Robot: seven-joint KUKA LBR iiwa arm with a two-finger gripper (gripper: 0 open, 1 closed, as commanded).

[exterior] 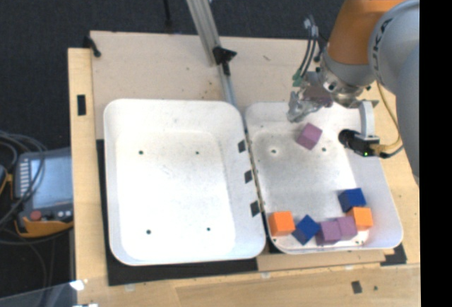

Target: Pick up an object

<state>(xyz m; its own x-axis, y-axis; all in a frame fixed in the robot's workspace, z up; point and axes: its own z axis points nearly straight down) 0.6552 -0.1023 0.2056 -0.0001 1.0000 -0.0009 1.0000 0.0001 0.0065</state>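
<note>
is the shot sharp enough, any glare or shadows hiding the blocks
Camera view: soft overall, the gripper too blurred to read; even overhead light, no strong glare on the right bin; the purple block beneath the gripper and the cluster by the orange block stay distinct, with only faint shadows.

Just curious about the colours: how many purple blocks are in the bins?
3, all in the right bin: one purple block near the jaws, two along the near edge. None seem hidden.
</note>
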